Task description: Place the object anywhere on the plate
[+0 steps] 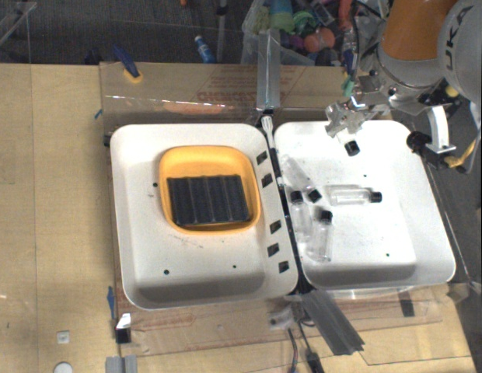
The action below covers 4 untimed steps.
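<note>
Overhead, the task looks barely begun: the plate (210, 160), an orange dish carrying a dark ribbed insert (207, 200), sits in the left bin (140, 208) with no vial on it. Every candidate object lies in the right bin (404, 200). Clear vials with black caps are scattered there: one vial (351, 196) lies on its side near the bin's middle, and a cluster (307, 212) of others crowds the wall beside the divider. A small black piece (351, 148), perhaps a loose cap, rests near the bin's far edge.

The arm (427, 22) reaches in from the right, its pincer (347, 120) poised over the far rim of the right bin, well apart from the plate. Whether its fingers are spread or pressed together cannot be told from this angle, and nothing is visibly held between them. By the look of it, the grasp, the carry across the divider and the release on the plate all remain to be done.
</note>
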Each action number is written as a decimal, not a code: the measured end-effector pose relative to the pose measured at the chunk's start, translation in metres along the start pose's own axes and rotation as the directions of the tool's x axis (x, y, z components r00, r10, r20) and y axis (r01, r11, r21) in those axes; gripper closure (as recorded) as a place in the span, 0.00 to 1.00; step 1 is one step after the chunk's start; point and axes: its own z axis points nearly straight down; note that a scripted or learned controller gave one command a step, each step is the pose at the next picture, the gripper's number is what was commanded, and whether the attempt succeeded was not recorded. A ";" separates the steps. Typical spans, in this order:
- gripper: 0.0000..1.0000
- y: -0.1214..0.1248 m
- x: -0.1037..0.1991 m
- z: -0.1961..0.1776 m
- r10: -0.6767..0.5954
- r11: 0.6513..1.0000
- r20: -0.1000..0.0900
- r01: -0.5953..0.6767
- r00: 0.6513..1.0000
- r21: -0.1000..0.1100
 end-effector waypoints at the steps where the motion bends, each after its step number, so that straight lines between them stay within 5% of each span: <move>1: 1.00 0.001 0.001 -0.016 -0.030 1.000 0.000 0.030 1.000 0.000; 2: 1.00 0.003 0.017 -0.022 -0.051 0.999 0.000 0.051 0.999 0.000; 3: 1.00 0.001 0.008 0.061 -0.213 0.977 -0.005 0.213 0.977 0.004; 4: 1.00 0.006 0.031 0.029 -0.307 0.952 -0.001 0.307 0.952 -0.002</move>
